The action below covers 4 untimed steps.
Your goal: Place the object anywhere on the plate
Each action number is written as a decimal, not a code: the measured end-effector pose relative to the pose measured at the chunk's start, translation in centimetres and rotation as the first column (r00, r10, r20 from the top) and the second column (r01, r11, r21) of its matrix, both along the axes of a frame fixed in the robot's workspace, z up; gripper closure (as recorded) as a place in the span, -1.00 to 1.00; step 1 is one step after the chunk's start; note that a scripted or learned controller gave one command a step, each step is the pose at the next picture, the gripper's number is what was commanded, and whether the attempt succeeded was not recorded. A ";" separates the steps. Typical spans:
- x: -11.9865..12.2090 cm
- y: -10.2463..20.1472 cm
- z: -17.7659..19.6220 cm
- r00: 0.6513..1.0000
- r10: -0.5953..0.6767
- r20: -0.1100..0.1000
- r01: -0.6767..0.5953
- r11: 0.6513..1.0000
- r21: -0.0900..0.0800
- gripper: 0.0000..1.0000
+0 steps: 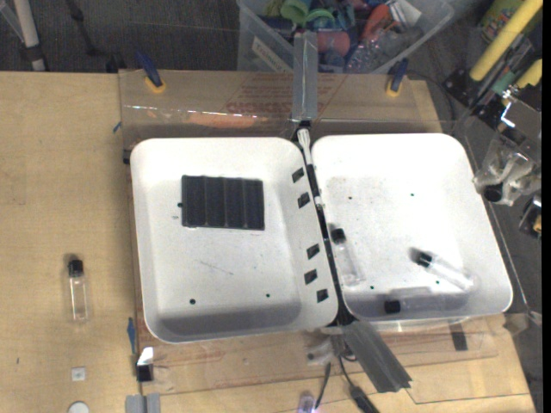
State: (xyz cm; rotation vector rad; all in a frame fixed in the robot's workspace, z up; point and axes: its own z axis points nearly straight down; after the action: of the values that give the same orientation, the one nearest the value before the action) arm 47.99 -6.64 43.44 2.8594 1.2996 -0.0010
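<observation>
The pincer (504, 175) sits at the right bin's (396, 157) far edge; I cannot tell whether it is wide or narrow. The nearest clear vial (444, 270) lies just below and left of it, tilted. It should be gripped across its narrow body, lifted clear of the divider, then carried well left to the black ribbed plate (222, 203).

Even, diffuse overhead lighting; the two shallow white plastic bins (219, 312) are bright, nearly washed out. Soft shadows collect under their rims at 6 o'clock. The pale wooden desk (52, 170) looks slightly soft; background at 12 o'clock dim.
</observation>
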 end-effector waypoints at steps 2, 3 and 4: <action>-0.1 5.4 -11.8 0.852 -0.524 -0.005 0.524 0.852 0.000 1.00; 5.3 0.5 -15.1 0.876 -0.483 -0.001 0.483 0.876 0.000 1.00; 7.7 2.7 -8.5 0.794 -0.608 0.001 0.608 0.794 0.001 1.00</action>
State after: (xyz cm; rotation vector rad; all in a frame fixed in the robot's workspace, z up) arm 55.69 -3.91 34.95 3.1261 0.3121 0.0012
